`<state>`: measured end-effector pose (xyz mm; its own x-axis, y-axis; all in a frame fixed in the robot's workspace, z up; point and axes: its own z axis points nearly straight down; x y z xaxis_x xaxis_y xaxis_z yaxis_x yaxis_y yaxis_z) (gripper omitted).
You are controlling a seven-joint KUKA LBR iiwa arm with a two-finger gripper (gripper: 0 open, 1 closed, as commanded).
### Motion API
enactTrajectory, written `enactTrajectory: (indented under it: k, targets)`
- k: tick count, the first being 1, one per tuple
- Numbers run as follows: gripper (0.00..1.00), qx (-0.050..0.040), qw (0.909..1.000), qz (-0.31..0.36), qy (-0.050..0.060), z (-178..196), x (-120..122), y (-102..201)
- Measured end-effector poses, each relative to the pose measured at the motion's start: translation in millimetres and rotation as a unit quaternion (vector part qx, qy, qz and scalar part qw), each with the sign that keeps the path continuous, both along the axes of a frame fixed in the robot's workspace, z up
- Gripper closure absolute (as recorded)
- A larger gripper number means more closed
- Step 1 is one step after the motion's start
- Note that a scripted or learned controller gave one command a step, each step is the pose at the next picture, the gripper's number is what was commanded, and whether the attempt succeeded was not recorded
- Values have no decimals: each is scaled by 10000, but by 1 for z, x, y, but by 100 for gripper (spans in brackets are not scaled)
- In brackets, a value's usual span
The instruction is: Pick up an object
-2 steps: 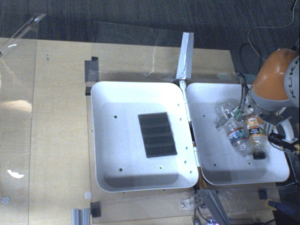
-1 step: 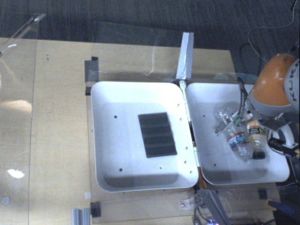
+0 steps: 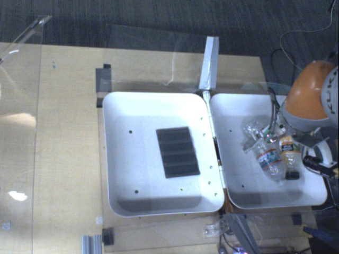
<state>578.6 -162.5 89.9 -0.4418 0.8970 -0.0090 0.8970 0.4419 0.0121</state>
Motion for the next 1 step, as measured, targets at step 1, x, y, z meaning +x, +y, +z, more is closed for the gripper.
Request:
enactTrajectory:
  k: [1]
  targets:
    - [100, 0, 10000, -3, -42, 13, 3, 1]
